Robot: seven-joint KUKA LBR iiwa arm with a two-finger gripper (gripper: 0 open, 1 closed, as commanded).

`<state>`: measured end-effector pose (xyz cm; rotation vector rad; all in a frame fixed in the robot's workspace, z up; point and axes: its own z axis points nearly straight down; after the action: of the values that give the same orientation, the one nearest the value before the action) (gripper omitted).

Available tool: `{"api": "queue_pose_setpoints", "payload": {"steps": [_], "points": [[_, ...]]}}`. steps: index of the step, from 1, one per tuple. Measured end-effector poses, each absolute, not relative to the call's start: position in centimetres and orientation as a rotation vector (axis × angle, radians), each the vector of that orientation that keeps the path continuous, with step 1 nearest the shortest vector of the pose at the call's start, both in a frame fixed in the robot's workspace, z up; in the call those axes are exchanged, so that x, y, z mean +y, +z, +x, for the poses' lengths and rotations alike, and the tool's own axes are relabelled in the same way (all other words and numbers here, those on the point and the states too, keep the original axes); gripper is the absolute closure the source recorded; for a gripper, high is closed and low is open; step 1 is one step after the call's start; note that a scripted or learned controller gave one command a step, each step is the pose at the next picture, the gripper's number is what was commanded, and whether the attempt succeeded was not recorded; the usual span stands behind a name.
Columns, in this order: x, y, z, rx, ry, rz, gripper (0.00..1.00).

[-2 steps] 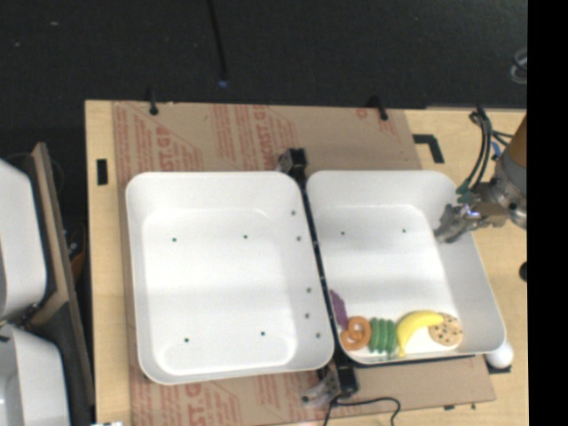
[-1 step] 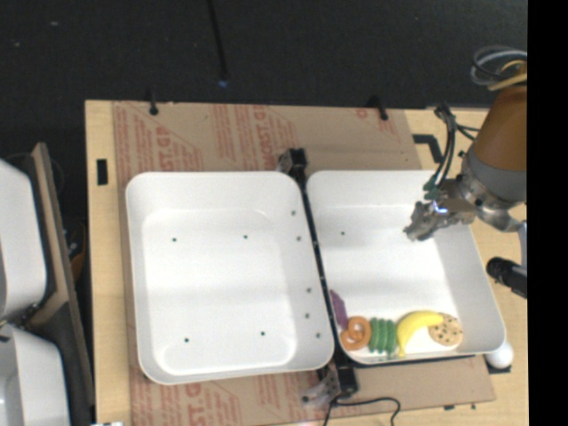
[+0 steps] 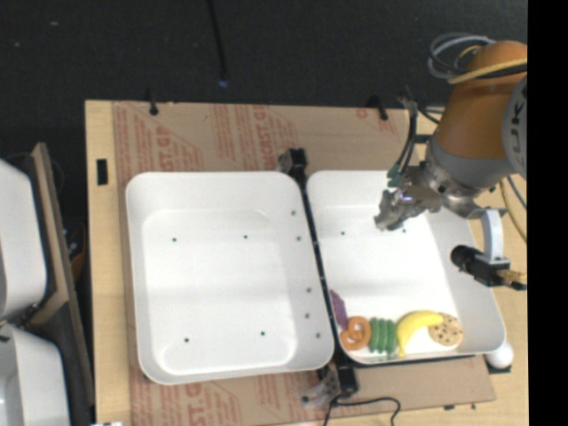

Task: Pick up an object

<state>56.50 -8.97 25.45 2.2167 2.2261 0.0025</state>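
Hovering over the upper middle of the right bin (image 3: 461,264), well apart from anything worth grabbing, with the gripper (image 3: 391,219) pointing down toward bare white floor. Cannot tell from this slanted view whether the gripper is spread or pressed together; too small and dark against the wrist to read, and nothing seen between its tips. All the pickable things huddled along the near wall of the right bin: a yellow banana (image 3: 417,323) lying curved, a round cookie (image 3: 445,331) touching its right end, a row of green pieces (image 3: 383,335) just left of the banana, an orange ring-shaped pretzel (image 3: 356,333) left of those, and a purple scrap (image 3: 338,306) up against the bin's left wall. Left bin (image 3: 151,264) beside it, sharing that wall. Best done, judging from the layout, by travelling toward the near wall first while staying high, then dropping straight down on one chosen item rather than the crowd. Banana probably the kindest target: biggest, and gripped across its narrow width. Worth watching the near wall itself, since things pressed against it leave little room on that side. Grey arm (image 3: 484,96) reaching in from the right of the bin, orange band bulging above the wrist, wrist bent steeply downward.
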Motion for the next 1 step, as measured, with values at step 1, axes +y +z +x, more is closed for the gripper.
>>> {"api": "queue_pose_setpoints", "payload": {"steps": [1], "points": [[-4.91,25.39,57.82,2.225,0.001,2.218,1.00]]}}
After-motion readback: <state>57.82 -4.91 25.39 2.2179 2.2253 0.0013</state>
